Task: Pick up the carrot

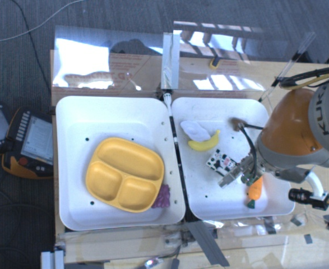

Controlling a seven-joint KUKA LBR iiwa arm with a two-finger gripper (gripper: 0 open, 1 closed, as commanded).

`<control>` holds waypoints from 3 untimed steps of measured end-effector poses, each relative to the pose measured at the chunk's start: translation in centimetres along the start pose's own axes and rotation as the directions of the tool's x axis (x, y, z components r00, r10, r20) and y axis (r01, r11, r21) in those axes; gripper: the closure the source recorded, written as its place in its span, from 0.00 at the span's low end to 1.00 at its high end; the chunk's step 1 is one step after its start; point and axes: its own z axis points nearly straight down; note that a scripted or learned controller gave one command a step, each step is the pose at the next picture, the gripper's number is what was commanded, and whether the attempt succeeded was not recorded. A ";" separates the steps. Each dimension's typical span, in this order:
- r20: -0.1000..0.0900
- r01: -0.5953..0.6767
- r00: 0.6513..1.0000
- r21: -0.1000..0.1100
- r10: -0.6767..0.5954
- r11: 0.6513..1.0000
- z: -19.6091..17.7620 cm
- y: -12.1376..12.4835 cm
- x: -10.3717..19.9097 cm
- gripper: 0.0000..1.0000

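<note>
The carrot (255, 190) is a small orange toy with a green tip at its lower end. It lies in the right-hand bin (276, 209), close to that bin's front right corner, resting on the white floor. It stands roughly lengthwise up and down in the view, leaning slightly, green end toward the bin's front wall. Its upper end seems partly covered from above, so its full length cannot be told.

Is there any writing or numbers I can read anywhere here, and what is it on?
"KU": large letters on the arm, cut off at the picture's edge.
Card with black marks in the right bin: too small to read.
Pendant screen left of the bins: too blurred to read.
</note>
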 end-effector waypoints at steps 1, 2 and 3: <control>0.000 0.000 1.000 0.000 0.000 1.000 0.0 0.0 0.0 0.00; 0.001 -0.111 0.994 0.001 0.111 0.994 2.9 -4.1 -5.2 0.00; -0.005 0.061 0.998 -0.007 -0.061 0.998 4.1 -5.0 -7.1 0.00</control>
